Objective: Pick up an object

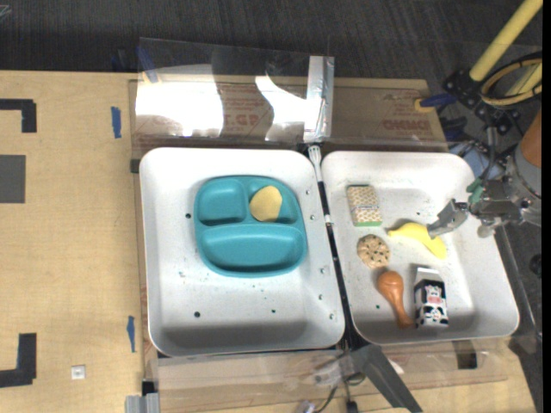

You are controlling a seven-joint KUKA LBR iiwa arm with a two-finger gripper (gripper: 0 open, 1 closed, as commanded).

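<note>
Wooden bench (60,256) over dark carpet (258,7); left bin (164,308) holds a teal tray (245,248) with a yellow lump (266,203); right bin (482,317) holds banana (422,235), cookie (373,249), carton (430,299); gripper (449,215) just beside the banana, jaw state unclear.

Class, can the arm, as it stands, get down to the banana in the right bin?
Probably yes. The gripper hangs at the right end of the banana, which lies bare on the bin floor; the cookie and small carton sit apart from it.
</note>
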